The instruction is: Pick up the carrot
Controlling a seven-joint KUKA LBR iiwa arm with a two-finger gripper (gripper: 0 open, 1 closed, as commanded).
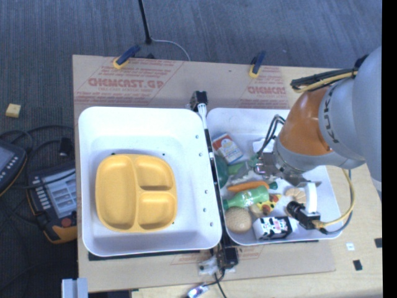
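Note:
The carrot (251, 185) is a thin orange stick lying across the middle of the right bin (242, 119), among other toy foods. My gripper (267, 166) hangs just above and to the right of it, low in the bin under the orange wrist band. The arm's body hides the fingers, so their state is unclear. Nothing shows as held.
The left bin (124, 118) holds a yellow divided tray (136, 192). Around the carrot lie a green packet (247, 199), a round bun (237, 219), a red-and-white carton (227, 148) and a black-and-white box (273, 226). Clamps sit at the board's far edge.

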